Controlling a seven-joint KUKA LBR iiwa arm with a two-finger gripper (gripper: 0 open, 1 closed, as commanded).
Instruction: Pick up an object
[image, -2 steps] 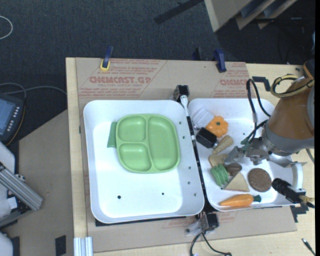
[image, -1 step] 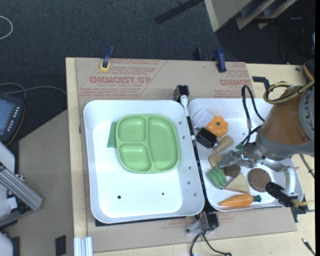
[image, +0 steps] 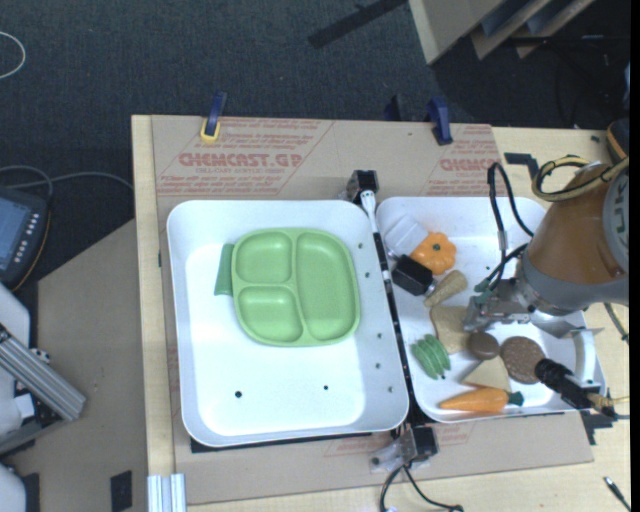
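Orange carrot (image: 477, 401) with green tip lies low in right bin (image: 520, 212) — claw (image: 484, 313) grip unclear.

divided plate (image: 296, 286) in left bin (image: 190, 300), carrot (image: 474, 401) in right bin's (image: 440, 212) near edge

The left bin (image: 200, 380) offers wide bare floor from three through nine o'clock of the green divided plate (image: 296, 285), which sits toward its twelve o'clock side. The right bin (image: 460, 212) is crowded: the arm (image: 575, 250) covers its three o'clock side, with the gripper (image: 487, 312) low at its centre. Around the gripper lie an orange pepper (image: 436, 250) and a black block (image: 411, 275) at eleven o'clock, a green ridged piece (image: 432, 355) at eight and a carrot (image: 478, 401) at six, leaving narrow gaps. A bare strip remains along the rim at twelve o'clock.
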